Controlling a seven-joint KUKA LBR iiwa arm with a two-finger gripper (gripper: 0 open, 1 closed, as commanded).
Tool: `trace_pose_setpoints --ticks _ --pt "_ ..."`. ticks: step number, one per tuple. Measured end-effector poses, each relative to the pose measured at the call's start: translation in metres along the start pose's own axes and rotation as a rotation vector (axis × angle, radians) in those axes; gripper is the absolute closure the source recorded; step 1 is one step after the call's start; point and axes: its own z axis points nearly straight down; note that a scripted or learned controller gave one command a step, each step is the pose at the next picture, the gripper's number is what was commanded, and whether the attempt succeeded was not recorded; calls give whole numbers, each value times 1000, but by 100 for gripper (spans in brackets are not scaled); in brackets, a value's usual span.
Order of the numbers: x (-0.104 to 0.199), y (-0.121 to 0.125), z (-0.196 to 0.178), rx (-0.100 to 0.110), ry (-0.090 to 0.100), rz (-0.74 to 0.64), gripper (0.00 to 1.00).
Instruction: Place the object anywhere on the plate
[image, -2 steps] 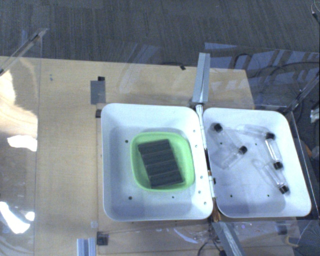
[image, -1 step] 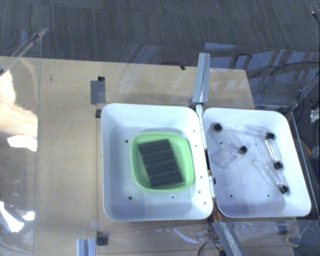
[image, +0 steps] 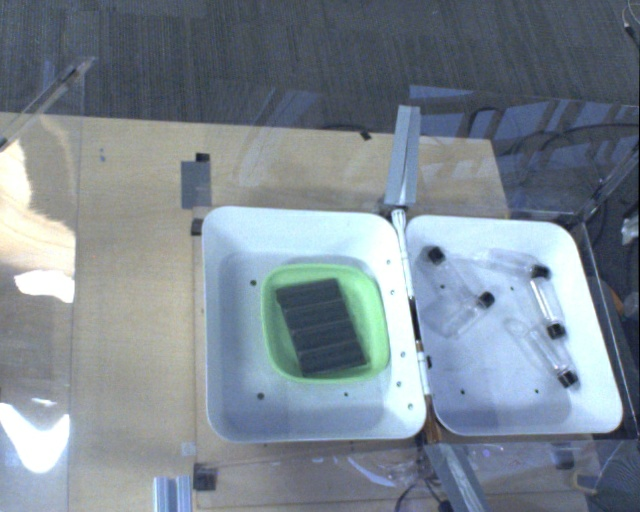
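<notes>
Two bins sit side by side on the bench (image: 100, 330), their inner rims touching; the left bin (image: 225, 400) holds a plate (image: 275, 300) set near its middle; on the plate lies a ridged block (image: 320, 327), tilted to the bin's walls; the right bin (image: 600, 395) holds several clear vials (image: 545, 300) scattered apart, some toward the far side, others toward the near right corner; a post (image: 404, 155) stands beyond the seam.

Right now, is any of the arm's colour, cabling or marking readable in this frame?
No, none can be read here. The frame offers the left white bin with a green plate bearing a dark ridged block, and the right bin with clear, black-capped tubes.
</notes>
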Motion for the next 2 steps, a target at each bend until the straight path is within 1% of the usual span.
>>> trace_pose_setpoints --ticks 2 --pt "-3 1 0 0 1 188 0"
